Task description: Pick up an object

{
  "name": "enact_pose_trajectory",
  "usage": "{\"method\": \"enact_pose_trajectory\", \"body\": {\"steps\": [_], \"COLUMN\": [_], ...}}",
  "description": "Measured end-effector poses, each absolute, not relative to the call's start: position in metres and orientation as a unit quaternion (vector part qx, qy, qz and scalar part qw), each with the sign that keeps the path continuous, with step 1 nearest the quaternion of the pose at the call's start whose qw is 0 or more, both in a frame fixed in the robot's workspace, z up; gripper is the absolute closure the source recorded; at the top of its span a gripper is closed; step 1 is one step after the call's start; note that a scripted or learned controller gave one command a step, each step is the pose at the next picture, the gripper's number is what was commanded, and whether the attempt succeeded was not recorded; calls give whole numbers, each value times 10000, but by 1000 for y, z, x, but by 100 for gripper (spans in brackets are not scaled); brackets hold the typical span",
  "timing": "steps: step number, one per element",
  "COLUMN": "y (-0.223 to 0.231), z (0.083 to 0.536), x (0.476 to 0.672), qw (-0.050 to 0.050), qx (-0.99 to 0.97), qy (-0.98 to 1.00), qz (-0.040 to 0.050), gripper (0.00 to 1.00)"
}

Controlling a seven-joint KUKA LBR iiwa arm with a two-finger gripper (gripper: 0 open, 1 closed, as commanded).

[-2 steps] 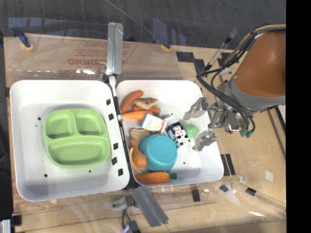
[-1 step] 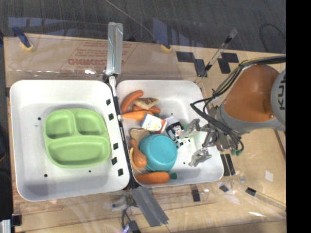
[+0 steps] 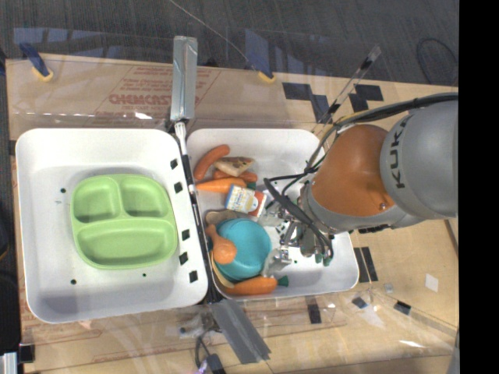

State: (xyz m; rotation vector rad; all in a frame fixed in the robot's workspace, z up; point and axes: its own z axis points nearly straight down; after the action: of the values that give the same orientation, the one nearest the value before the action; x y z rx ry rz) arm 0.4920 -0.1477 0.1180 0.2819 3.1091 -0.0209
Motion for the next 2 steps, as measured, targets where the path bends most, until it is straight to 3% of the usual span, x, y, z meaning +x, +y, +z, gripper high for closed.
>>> {"method": "enact_pose_trajectory", "body": {"steps": [1, 2], "y": [-141, -135], "z": [104, 104], "x": [570, 505], "qw": [149, 213], "qx": [2037, 3319], "qy": [9789, 9431], "qz": [-108, -66], "gripper": [0, 0]}}
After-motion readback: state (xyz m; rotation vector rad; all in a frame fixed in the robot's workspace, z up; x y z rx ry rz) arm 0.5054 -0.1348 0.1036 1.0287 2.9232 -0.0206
